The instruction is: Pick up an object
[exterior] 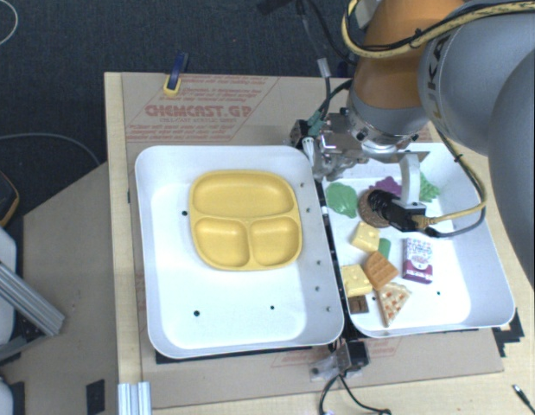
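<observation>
The right bin [479, 275] holds several toy foods: a green piece [341, 199], a brown round cookie [369, 207], purple grapes [388, 184], a green leafy piece [429, 188], a yellow cheese wedge [366, 236], a purple-and-white packet [418, 259], an orange cracker [380, 271] and a pizza slice [391, 301]. My gripper [324, 156] hangs at the far left corner of this bin, over the wall between the two bins, just above the green piece. Its tips are hidden among the wrist hardware. I see nothing held in it.
A yellow divided plate [245, 217] lies in the left bin [168, 258]. The grey arm with its orange band [405, 24] covers the far right of the bench. A yellow-and-blue clip [174, 76] sits on the cardboard behind the bins.
</observation>
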`<state>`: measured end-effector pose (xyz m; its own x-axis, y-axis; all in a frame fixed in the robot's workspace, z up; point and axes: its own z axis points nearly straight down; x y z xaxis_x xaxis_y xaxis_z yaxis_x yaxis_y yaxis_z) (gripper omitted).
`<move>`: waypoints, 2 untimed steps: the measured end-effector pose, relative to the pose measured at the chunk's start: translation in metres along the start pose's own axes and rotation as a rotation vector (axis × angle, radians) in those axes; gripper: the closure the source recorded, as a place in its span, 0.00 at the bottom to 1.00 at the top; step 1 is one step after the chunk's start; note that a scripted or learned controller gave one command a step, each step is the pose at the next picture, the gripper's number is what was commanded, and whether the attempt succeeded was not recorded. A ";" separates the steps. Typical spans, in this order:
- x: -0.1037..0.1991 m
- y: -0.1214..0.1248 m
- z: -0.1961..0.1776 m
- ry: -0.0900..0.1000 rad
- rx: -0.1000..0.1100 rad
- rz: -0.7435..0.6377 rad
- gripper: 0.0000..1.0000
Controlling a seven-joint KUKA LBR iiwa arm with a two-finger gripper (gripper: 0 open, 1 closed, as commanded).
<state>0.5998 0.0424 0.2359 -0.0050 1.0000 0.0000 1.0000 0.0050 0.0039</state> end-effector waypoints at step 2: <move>0.032 0.014 0.008 0.000 0.000 0.004 1.00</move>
